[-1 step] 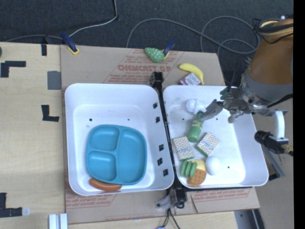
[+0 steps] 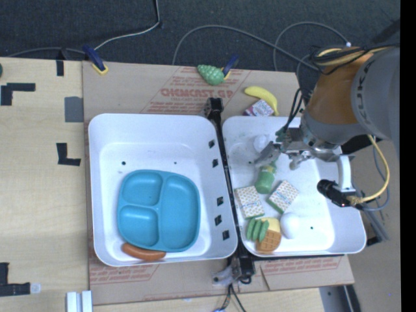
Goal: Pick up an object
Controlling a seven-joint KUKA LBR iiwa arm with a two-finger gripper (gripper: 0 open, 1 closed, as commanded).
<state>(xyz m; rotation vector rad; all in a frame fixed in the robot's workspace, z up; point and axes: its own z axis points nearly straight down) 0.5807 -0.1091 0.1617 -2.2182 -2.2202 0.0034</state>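
Note:
In the right bin point(image 2: 338, 239), my gripper point(image 2: 281, 157) hangs open over the upper middle, its fingers point(image 2: 264, 154) spread with nothing between them. A small green bottle-shaped toy point(image 2: 265, 179) lies just below the left finger, apart from it. Nearer the front lie two checkered crackers point(image 2: 250, 201) point(image 2: 283, 195), a green striped piece point(image 2: 257, 228), a waffle-like round point(image 2: 270, 240) and a white egg point(image 2: 290, 225).
The left bin point(image 2: 104, 142) holds a blue divided plate point(image 2: 159, 210) and a sausage point(image 2: 143, 252) at its front edge. On the cardboard behind the bins lie a banana point(image 2: 261, 97), a green toy point(image 2: 211, 74) and a small packet point(image 2: 260, 110). Cables trail by the arm.

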